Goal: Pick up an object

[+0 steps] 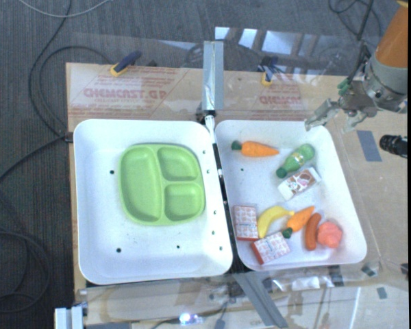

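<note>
Arm: seen at the upper right, with the gripper (pixel 337 113) held above the far right corner of the right bin (pixel 349 184).
Fingers (pixel 318 118): spread apart, with nothing between them.
Right bin: a carrot (pixel 255 149) and a green bottle (pixel 296 160) are seen at the far end, well apart from the gripper; a small white carton (pixel 301 183) lies just below the bottle.
Near end: a banana (pixel 272 218), a second small carrot (pixel 299 219), a sausage (pixel 312 231), a pink ball (pixel 330 234) and two red boxes (pixel 245 222) are clustered together.
Left bin (pixel 96 204): a green divided plate (pixel 162 184) is held at its middle.
</note>
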Action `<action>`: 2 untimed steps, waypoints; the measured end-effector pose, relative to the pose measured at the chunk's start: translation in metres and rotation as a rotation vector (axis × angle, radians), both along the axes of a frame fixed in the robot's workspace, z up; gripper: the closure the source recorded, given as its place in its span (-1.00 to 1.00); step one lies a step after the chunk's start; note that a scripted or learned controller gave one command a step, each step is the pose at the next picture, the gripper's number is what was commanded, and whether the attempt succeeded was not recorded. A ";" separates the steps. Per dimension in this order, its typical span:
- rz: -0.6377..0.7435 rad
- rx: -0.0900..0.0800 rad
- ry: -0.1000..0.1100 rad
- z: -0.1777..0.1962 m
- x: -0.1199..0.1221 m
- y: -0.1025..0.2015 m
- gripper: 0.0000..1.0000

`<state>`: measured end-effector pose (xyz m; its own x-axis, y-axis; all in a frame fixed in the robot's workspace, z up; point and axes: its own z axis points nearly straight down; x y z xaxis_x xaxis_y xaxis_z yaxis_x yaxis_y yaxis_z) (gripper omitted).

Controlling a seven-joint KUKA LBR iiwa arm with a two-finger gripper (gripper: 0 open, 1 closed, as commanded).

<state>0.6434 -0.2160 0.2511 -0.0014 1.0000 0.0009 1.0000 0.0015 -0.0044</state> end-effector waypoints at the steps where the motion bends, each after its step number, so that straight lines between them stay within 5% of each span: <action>1: -0.001 0.000 0.002 -0.142 -0.016 0.038 -1.00; 2: 0.069 0.000 0.019 -0.166 0.022 0.025 -1.00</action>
<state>0.6651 -0.1911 0.0853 -0.0707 0.9975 0.0014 0.9972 0.0708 -0.0236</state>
